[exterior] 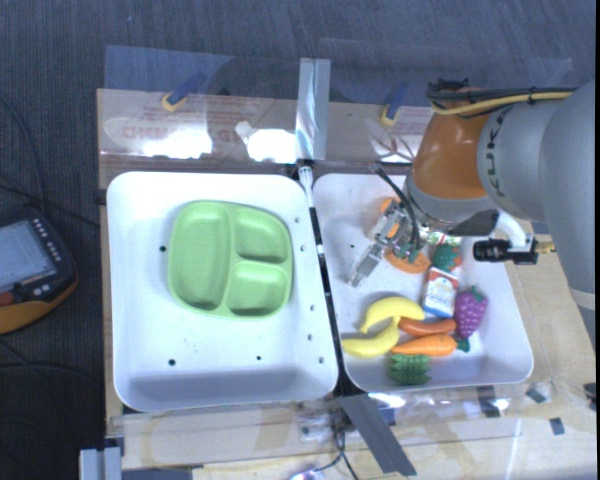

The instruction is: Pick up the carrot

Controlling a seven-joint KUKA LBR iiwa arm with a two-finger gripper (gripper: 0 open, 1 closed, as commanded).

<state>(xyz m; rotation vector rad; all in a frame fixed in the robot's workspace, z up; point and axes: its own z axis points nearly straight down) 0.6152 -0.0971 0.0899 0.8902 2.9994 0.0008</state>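
Note:
The carrot (425, 346) is orange with a green tip and lies flat near the front of the right bin (510, 363), just right of the banana (378, 326). My gripper (366, 265) hangs over the bin's left middle, pointing down and to the left over bare bin floor. It is above and to the left of the carrot, apart from it, with nothing seen in its grasp. The grey and orange arm (460, 163) reaches in from the upper right.
Packed around the carrot are a thinner red-orange piece (427, 326), purple grapes (470, 311), a small carton (439, 293) and a leafy green toy (410, 369). An orange item (412, 259) sits beside the wrist. The left bin (150, 368) holds a green divided plate (230, 258).

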